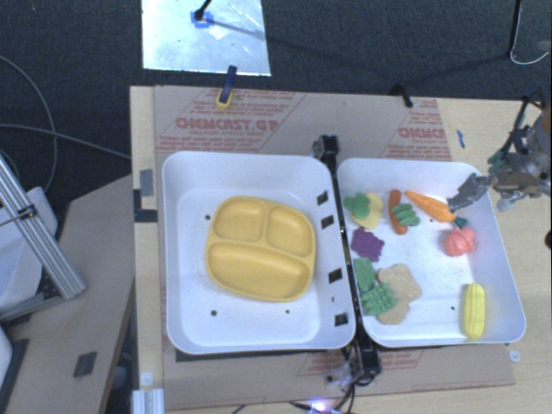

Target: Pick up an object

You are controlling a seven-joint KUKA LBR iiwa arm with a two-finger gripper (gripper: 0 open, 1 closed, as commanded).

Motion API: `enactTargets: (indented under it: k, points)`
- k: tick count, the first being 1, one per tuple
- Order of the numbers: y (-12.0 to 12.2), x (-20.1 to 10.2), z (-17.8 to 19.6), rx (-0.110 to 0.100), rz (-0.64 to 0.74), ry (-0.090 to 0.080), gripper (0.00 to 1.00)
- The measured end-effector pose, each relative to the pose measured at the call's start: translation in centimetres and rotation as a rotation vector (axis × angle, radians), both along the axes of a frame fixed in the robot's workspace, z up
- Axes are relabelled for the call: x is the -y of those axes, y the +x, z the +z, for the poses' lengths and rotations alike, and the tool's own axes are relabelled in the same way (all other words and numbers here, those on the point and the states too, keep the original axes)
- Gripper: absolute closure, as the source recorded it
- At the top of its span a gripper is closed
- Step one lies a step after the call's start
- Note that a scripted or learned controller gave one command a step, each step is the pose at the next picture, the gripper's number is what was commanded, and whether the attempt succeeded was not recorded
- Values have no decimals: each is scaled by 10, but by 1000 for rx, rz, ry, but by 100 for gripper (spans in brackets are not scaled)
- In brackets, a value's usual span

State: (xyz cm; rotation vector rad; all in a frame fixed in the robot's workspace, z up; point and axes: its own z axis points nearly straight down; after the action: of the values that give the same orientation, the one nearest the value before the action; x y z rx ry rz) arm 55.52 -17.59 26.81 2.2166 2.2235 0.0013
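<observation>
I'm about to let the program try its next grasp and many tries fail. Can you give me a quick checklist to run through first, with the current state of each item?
1. Gripper over the right bin: ok, at its upper right edge.
2. Nearest target, carrot, unobstructed: ok, lies just left of the gripper.
3. Finger state: cannot tell.
4. Nothing already held: cannot tell.
5. Neighbours apart from carrot: ok, the pink toy lies separate.
6. Yellow tray in the left bin out of the way: ok.
</observation>
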Motion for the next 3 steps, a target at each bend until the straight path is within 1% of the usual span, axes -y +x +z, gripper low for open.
enactTargets:
  k: [1,2,3]
  points:
    - [-51,27,-129,-13,-7,4,0]
    - [14,8,-138,3,5,-1,0]
    - [-73,32,-178,-8,-8,2,0]
